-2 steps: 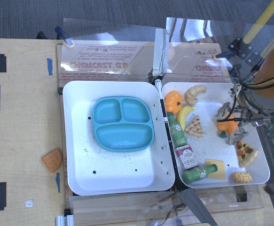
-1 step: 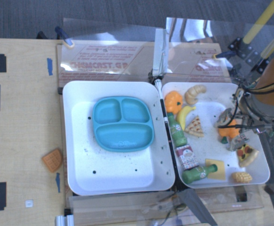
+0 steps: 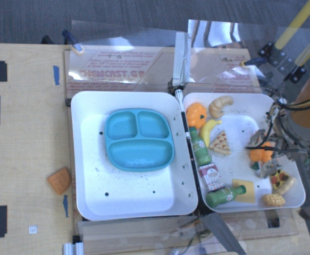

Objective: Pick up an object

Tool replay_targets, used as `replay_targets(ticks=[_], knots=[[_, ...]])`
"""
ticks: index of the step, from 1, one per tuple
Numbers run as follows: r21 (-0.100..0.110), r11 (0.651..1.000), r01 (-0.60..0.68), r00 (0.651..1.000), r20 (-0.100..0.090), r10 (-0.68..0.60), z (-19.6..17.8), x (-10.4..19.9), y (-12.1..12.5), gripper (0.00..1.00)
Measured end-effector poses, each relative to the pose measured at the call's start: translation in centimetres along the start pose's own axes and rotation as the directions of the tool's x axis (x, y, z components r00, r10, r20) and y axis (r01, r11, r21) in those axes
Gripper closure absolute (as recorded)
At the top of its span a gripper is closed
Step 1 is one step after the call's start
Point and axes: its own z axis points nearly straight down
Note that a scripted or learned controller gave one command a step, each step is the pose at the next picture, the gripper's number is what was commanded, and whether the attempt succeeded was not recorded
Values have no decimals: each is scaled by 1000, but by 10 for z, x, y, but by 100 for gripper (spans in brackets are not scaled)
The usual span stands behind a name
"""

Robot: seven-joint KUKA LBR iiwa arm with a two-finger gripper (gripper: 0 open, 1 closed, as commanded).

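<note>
The right bin point(image 3: 240, 118) holds toy foods. An orange pumpkin point(image 3: 196, 114), a croissant point(image 3: 220, 105), a banana point(image 3: 209, 129) and a pizza slice point(image 3: 220, 142) lie in its far left part. A green bottle point(image 3: 201, 149) and a labelled bottle point(image 3: 213, 178) lie along its left wall. A yellow cheese wedge point(image 3: 244, 190) and a corn cob point(image 3: 274, 199) sit near the front. My gripper point(image 3: 265, 154) is low at the bin's right side, right at a small orange toy point(image 3: 260, 155). Cables and the wrist hide how the two meet.
The left bin point(image 3: 91, 185) bears a blue divided plate point(image 3: 139, 139). A brown waffle-like piece point(image 3: 59, 180) lies on the wooden bench left of the bins. Clear plastic sheets stand behind both bins. Another small pizza-like toy point(image 3: 282, 180) sits by the right bin's right wall.
</note>
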Motion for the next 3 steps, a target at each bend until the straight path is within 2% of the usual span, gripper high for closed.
replay_targets(ticks=[1, 2, 3], knots=[[1, 1000, 6, 1000, 11, -6, -12, -5, 3, 100], [3, 1000, -2, 1000, 6, 2, -126, -76, 38, 100], [0, 1000, -5, 1000, -2, 5, -121, -73, 37, 0]])
